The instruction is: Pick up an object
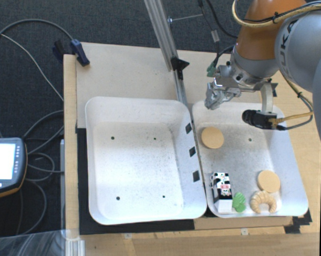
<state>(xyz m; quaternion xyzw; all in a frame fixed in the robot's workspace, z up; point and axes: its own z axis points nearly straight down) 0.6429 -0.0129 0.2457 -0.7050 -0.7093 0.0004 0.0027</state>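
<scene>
Cookie [212,137] in right bin [285,155], just below end effector [213,102]

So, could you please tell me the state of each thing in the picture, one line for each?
gripper: above the far edge of the right bin, holding nothing visible
right bin: holds five objects
round cookie: flat, alone near the bin's far end
second cookie: flat, beside the croissant
croissant: lying at the near edge
green toy: lying beside the box
black-and-white box: lying near the divider
</scene>
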